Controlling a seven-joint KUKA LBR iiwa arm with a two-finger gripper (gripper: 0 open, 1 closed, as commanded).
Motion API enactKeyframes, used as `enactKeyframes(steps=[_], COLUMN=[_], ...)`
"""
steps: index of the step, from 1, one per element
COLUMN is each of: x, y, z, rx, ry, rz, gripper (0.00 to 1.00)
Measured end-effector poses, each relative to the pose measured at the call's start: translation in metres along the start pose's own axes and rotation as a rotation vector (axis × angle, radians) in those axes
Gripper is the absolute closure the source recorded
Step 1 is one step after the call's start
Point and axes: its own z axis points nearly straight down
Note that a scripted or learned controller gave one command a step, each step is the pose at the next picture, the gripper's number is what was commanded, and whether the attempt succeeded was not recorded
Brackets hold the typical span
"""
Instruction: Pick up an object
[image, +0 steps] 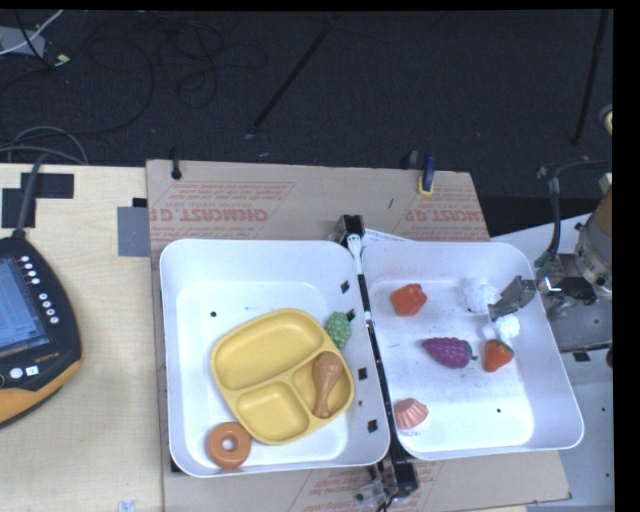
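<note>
The right bin (545, 425) holds a red pepper-like toy (408, 298), a purple grape bunch (447, 351), a strawberry (497, 355), a pink shell-shaped piece (410, 413) near the front left corner, and two small white pieces (478, 293) (507, 326). My gripper (515, 295) reaches in from the right and sits low over the bin's upper right part, between the two white pieces and just above the strawberry. I see nothing held in it.
The left bin (185, 290) carries a yellow divided plate (255, 360) with a drumstick (325, 380) on it, a green piece (339, 328) beside the plate and a doughnut (229, 445) at the front. A teach pendant (25, 320) lies at the left.
</note>
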Motion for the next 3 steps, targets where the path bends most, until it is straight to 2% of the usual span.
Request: enactKeyframes(steps=[1,2,3], x=[0.089,0.215,0.311], y=[0.000,-0.011,-0.057], z=[-0.241,-0.253,-0.277], rx=[-0.020,-0.003,-0.003], ry=[-0.003,0.001,0.001], rz=[-0.007,-0.014,-0.013], gripper=[0.00,0.00,0.00])
